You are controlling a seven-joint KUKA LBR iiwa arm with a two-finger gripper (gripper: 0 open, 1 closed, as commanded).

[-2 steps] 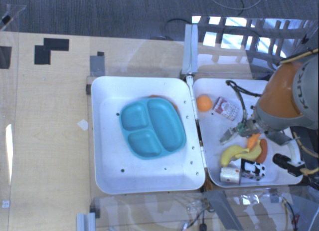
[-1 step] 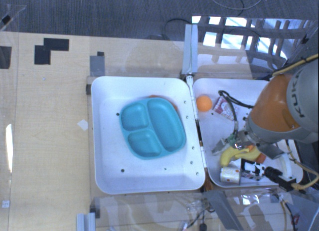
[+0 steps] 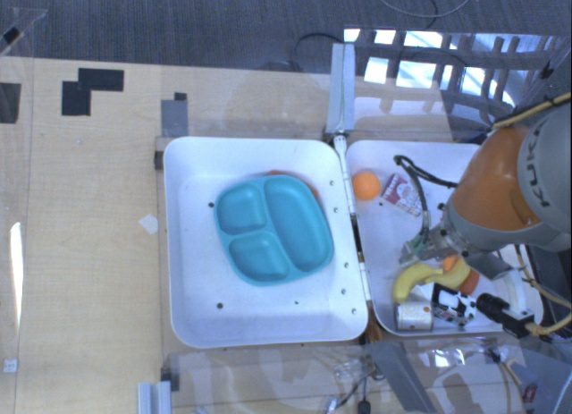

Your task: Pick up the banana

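One banana (image 3: 413, 280) in right bin (image 3: 380, 314), long axis left-right, directly under gripper (image 3: 435, 247); grip state indeterminate.

bins: two (image 3: 179, 251) (image 3: 384, 157)
trays: one, blue (image 3: 273, 229)
bananas: one (image 3: 418, 276)
oranges: one (image 3: 365, 185)

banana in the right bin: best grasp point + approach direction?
Grip the banana at the exposed yellow middle of its curve, fingers closing across its narrow width. It lies flat in the right bin, its right end hidden under the arm, with a small white cylinder just below. So probably come straight down from above rather than from the side; the left end tapers and gives less to hold.
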